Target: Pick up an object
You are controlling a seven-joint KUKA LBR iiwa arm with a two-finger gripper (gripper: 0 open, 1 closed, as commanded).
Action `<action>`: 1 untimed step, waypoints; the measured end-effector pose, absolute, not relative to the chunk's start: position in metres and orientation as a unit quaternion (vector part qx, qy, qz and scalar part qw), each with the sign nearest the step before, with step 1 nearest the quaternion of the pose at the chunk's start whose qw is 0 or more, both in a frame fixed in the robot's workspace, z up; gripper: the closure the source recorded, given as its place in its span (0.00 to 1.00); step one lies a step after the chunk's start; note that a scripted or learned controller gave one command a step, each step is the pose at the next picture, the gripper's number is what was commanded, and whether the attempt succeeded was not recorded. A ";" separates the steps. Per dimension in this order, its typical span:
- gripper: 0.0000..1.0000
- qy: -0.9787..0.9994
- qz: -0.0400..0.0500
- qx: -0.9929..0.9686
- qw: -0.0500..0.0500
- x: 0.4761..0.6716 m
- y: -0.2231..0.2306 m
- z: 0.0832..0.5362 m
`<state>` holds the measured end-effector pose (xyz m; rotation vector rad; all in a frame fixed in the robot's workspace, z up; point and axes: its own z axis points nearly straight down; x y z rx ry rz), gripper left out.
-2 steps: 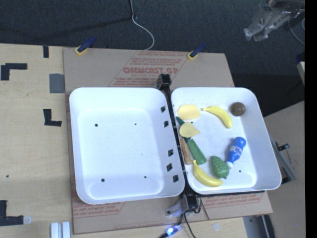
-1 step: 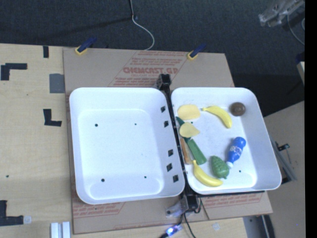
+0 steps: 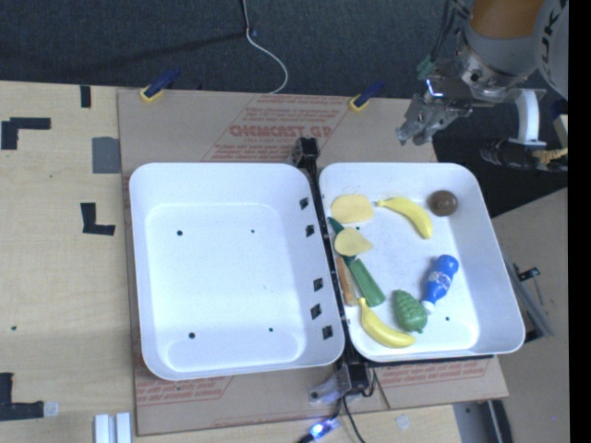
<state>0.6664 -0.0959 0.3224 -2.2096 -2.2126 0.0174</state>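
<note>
1. Nearest to me, along the front edge of the surface (image 3: 55, 321), a black clip (image 3: 343, 386) sits where the two white bins meet.
2. The left bin (image 3: 148, 192) shows just its white floor with a few small dark dots.
3. The right bin (image 3: 489, 247) holds all the objects. Closest to the front lies a yellow banana (image 3: 383, 330), curved, just beside the green bumpy piece (image 3: 409, 310).
4. A blue bottle-shaped toy (image 3: 440, 279) lies tilted just right of that green piece, close to it.
5. A dark green cucumber-like stick (image 3: 364, 281) lies slanted near the divider between the bins, with a thin brown stick (image 3: 345, 280) beside it against the bin wall.
6. Further back, two pale yellow rounded pieces sit one behind the other: the smaller one (image 3: 352, 243) touches the green stick's upper end, and the larger one (image 3: 351, 209) is just behind it.
7. A second banana (image 3: 409, 215) curves across the middle back of the right bin, just beside the larger pale piece.
8. A small brown round object (image 3: 443, 202) sits in the far right corner area, near the banana's end.
9. Beyond the bins, a brown cardboard sheet (image 3: 277, 127) lies under them, with a yellow-blue clamp (image 3: 159, 84) and another clamp (image 3: 366, 95) at its back edge.
10. Farthest off, the end effector (image 3: 417, 127) hangs behind the right bin's back rim, above the cardboard's corner, apart from every object. Its fingers point down and nothing is between them; I cannot tell whether they are spread or closed.
</note>
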 end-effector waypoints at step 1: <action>1.00 -0.710 -0.004 -0.704 -0.003 0.669 -0.040 0.427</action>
